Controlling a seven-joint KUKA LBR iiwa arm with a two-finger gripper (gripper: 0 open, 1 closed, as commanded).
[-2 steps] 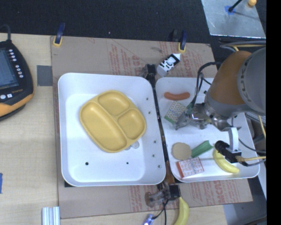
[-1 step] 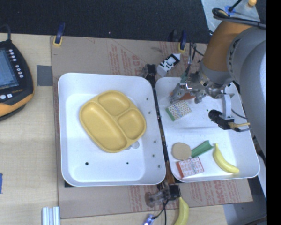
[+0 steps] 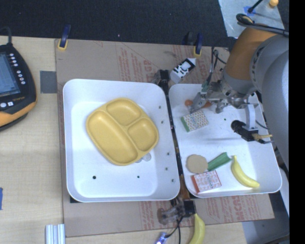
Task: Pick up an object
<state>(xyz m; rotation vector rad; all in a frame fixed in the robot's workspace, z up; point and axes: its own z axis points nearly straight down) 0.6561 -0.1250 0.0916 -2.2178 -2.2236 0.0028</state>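
We see the tool (image 3: 207,98) low at the upper left of the right white bin (image 3: 264,187), just above the small green-patterned card (image 3: 194,120), likely its target. Whether it grips anything, we cannot tell. The yellow banana (image 3: 243,174) lies lower right.

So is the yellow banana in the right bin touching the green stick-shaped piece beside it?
Cannot tell. In the camera view the yellow banana has its upper end right at the tip of the green stick-shaped piece, with no clear gap or contact between them.
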